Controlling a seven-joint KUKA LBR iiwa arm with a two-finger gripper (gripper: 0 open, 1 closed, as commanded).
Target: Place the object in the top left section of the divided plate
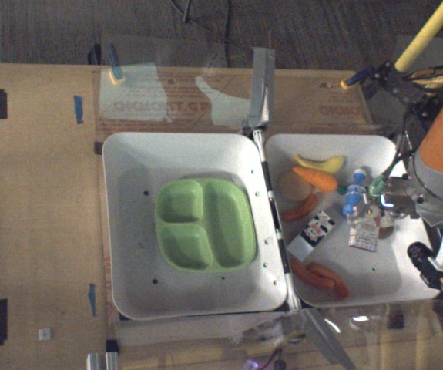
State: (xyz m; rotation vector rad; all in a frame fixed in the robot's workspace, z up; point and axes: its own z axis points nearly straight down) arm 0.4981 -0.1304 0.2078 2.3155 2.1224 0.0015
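Camera view is showing the gripper [375, 206] hanging over the right bin [375, 272], its opening impossible to judge; the green divided plate [206, 223] is waiting in the left bin [129, 206]; crowding toys risk spoiling any grab

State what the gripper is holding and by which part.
Cannot be told. The gripper sits low in the right bin, by the blue bottle and a small packet, but its grip is not visible. The green plate holds nothing.
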